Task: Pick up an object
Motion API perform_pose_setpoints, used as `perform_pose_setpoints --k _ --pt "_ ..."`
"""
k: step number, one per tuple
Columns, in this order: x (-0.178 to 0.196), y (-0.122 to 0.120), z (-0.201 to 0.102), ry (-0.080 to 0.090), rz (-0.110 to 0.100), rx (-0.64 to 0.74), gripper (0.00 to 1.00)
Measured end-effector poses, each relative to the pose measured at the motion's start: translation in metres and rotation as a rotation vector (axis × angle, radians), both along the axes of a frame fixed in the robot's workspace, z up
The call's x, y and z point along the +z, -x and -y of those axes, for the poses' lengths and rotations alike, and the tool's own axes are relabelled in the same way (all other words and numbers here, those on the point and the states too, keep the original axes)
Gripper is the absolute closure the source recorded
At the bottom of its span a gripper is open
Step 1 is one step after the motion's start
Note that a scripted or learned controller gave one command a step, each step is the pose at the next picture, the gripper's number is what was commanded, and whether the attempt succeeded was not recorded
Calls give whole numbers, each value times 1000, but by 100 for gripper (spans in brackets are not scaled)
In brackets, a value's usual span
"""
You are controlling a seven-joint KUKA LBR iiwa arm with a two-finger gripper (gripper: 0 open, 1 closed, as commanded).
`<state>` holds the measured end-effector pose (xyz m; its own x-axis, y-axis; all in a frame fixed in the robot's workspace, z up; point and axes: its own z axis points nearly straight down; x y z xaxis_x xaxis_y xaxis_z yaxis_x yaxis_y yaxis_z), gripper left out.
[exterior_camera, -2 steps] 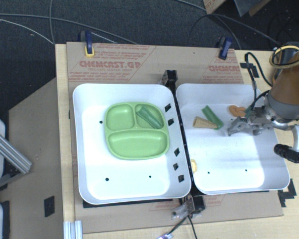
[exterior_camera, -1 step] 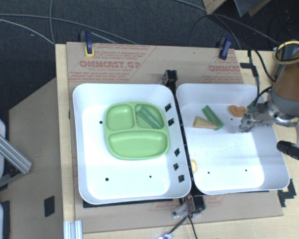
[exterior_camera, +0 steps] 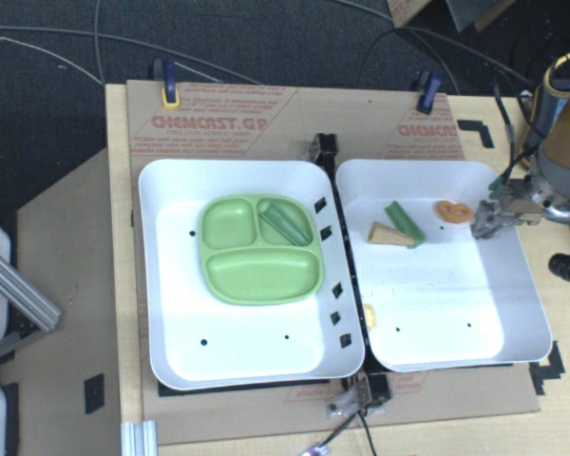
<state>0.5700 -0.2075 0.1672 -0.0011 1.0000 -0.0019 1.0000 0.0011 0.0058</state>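
The arm is built of rounded grey segments, with an orange band around it above the wrist and a pale, shiny collar at the top of the visible part. Thin dark cables run alongside it. Its pincer is a small grey metal assembly of blocky, angular parts with darker joints.

end effector – right bin | near orange piece – apart

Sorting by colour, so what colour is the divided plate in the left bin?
Light green plate, seen in the camera view.
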Motion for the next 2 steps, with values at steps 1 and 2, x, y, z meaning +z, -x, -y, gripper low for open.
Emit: perform_pose_setpoints --k 1,2 --pt "65 -1 3 2 3 0 100" --pt "104 -2 3 0 -1 0 100"
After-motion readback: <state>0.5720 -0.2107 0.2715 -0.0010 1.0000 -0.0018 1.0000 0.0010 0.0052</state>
